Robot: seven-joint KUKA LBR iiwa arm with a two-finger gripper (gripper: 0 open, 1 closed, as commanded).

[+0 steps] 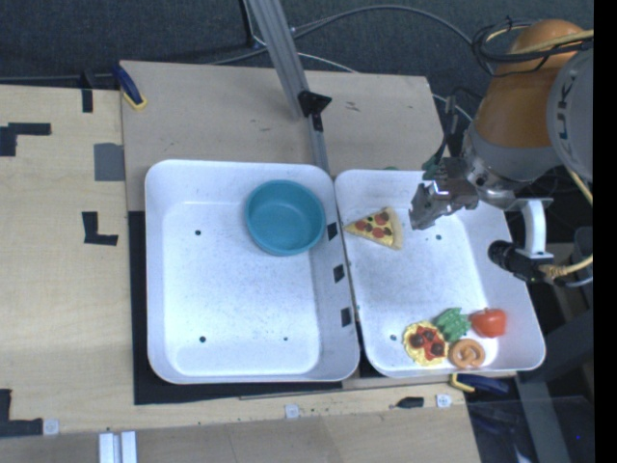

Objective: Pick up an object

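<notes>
My gripper (425,212) hangs over the upper part of the right bin (424,278), just right of a toy pizza slice (376,228) that lies on the bin floor near the top left. Nothing shows between the fingers. In the bin's lower right corner lie a round toy pizza (425,342), a green leafy toy (451,320), a red tomato toy (489,322) and a brown ring-shaped toy (468,353), close together. A blue bowl (284,216) sits upright in the top right of the left bin (231,307).
A grey metal pole (284,51) slants down from the top to the gap between the bins. Cables (386,17) run across the dark floor behind the bench. The arm's orange and grey body (530,95) looms over the right bin's upper right edge.
</notes>
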